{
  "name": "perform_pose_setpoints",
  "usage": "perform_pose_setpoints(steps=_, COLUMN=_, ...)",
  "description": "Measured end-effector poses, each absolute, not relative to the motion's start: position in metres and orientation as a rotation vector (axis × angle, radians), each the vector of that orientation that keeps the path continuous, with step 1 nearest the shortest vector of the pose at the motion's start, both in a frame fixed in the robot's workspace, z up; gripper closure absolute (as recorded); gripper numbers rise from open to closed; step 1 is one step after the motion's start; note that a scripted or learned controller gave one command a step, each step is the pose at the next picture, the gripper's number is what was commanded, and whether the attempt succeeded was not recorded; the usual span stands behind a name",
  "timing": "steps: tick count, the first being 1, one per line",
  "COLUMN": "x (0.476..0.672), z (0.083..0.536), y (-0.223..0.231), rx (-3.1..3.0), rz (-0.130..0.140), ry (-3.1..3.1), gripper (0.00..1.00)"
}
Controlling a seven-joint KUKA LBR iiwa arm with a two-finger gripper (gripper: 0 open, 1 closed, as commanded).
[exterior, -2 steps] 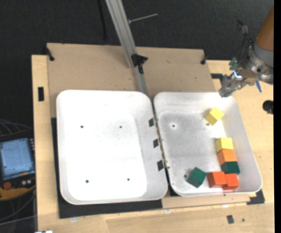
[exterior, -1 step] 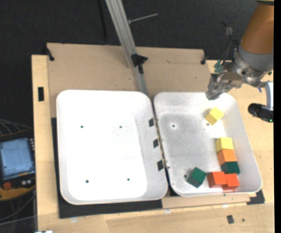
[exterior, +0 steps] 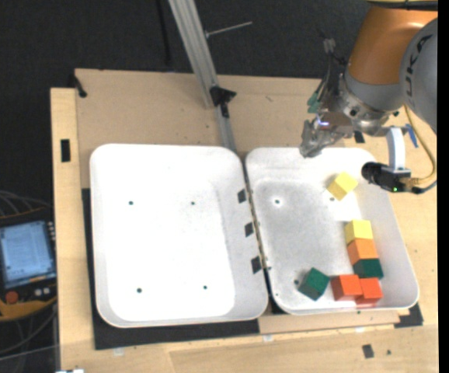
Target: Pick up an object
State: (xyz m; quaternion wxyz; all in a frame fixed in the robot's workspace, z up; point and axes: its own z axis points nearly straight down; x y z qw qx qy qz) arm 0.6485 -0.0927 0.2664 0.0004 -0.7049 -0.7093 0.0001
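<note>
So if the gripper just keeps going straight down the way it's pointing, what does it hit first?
Probably the bare floor of the right bin near its far rim. The gripper hangs above that corner, and the closest block, the tilted yellow cube, sits off to one side. Depth is hard to judge from this view.

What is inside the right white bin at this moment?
The right bin holds coloured blocks: a lone yellow block, a green block, and a cluster of yellow, orange and green ones along its right side. Whether more lie behind these is hidden.

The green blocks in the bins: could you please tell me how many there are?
2, both in the right bin: one green block near its front edge, left of the orange blocks, and another green block by the right wall below an orange one. None looks hidden.
</note>
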Motion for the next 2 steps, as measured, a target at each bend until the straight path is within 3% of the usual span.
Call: perform_pose_setpoints(steps=2, x=0.635, z=0.257, y=-0.001, rx=-2.213, rz=0.001, ry=-2.227, gripper=1.0)
